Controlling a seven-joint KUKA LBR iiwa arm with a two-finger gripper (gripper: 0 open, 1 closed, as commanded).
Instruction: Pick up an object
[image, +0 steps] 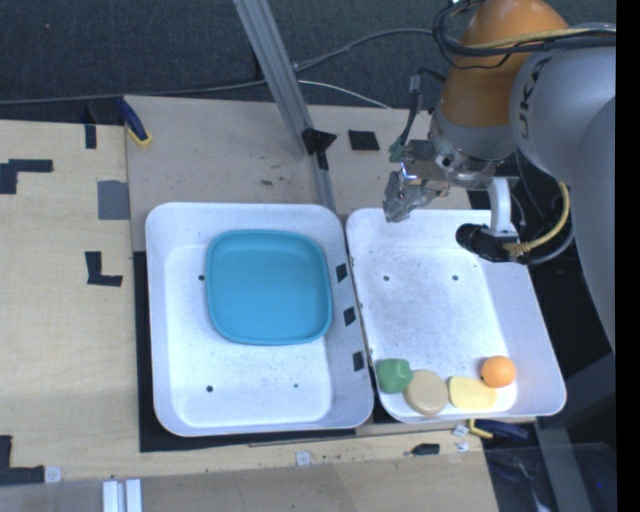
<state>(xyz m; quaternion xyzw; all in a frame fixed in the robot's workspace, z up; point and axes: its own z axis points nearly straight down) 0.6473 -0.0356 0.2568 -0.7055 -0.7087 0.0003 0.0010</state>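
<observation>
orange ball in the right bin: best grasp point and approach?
Grip the orange ball across its middle, coming straight down from above. It is round, so any finger line works, but the yellow piece touches its lower left and the bin wall is close on the right; probably set the fingers along the free diagonal, upper left to lower right.

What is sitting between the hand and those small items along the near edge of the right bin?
Nothing visible. The hand hangs over the right bin's far rim; bare floor runs to the green piece, tan piece, yellow piece and orange ball.
</observation>
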